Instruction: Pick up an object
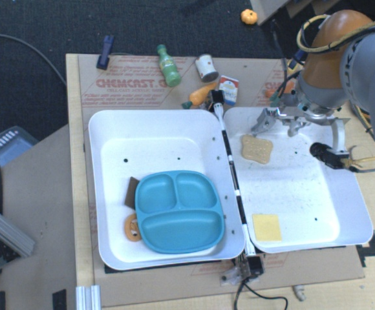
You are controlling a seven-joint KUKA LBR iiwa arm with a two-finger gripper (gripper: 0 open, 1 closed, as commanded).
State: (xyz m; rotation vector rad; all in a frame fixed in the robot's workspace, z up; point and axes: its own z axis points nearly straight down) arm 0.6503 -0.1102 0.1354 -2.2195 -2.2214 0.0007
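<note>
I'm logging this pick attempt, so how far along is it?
Done: the grey arm's hand has reached into the right white bin, near its back edge. In hand: nothing shows between its fingers. Left: the grasp and lift. The tan bread-like slice lies flat beside the hand, and the yellow square slice sits near the front.

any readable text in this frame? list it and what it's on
"CHEMCAST" in red, on the brown cardboard sheet under the bins; smaller print below it is too blurred to read.
The same red print seems to repeat on the cardboard behind the right bin, too blurred and covered to read.
Labels on the green bottle, the small can and the small carton: too small to read.
</note>
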